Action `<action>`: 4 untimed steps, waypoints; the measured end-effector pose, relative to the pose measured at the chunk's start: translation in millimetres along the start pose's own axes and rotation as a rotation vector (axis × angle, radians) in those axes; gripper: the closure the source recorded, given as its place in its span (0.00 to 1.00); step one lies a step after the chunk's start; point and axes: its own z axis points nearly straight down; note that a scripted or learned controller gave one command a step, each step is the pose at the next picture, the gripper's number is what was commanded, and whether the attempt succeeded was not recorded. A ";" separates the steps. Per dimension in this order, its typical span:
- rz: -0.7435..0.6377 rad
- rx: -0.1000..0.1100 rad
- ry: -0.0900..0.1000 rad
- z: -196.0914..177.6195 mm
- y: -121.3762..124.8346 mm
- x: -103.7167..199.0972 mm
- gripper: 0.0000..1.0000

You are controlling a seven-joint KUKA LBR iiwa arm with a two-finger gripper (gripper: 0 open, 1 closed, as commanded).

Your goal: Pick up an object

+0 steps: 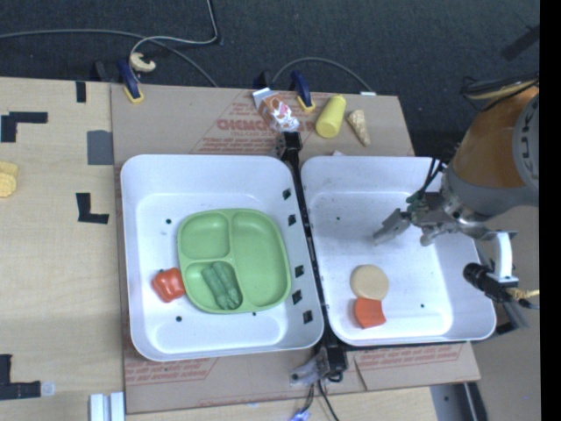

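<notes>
Arm (504,160): rounded grey housing with a broad orange band above the wrist. Pincer (394,228): grey metal, slim fingers. Black cables run along the wrist; a white bracket sits beneath.

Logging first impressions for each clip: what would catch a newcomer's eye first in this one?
Most striking is the green divided plate in the left bin, with a dark green vegetable in its near compartment and a red piece beside the plate's left edge. In the right bin, a tan round piece and an orange-red block sit close together, while the tool hangs above the bin floor, up and to their right.
</notes>
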 end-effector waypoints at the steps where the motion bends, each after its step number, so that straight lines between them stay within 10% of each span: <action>1: -0.002 0.003 0.002 51.2 -21.8 45.0 0.00; 2: -0.001 -0.003 0.001 84.3 -36.8 42.0 0.00; 3: -0.001 -0.003 0.000 74.9 -36.6 41.9 1.00; 4: -0.002 0.000 0.002 -14.0 3.3 103.4 1.00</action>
